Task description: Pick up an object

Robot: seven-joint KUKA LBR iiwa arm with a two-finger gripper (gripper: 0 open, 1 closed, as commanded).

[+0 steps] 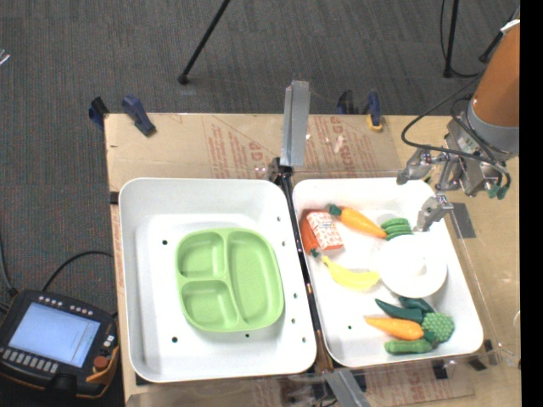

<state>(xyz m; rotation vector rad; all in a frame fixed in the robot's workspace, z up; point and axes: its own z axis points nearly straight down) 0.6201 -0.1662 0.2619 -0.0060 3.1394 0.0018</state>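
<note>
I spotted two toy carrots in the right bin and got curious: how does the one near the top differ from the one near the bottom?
The upper carrot lies between the red-and-white packet and a small green vegetable; the lower carrot rests against the broccoli and dark green leaves. The upper carrot's green top points up-left, while the lower carrot's leaf end cannot be made out. The upper one looks slightly longer. Both are orange, tapered, and lie flat in the right bin.

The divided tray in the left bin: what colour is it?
Light green, seen clearly in the camera view: the divided tray lies in the left bin.
</note>
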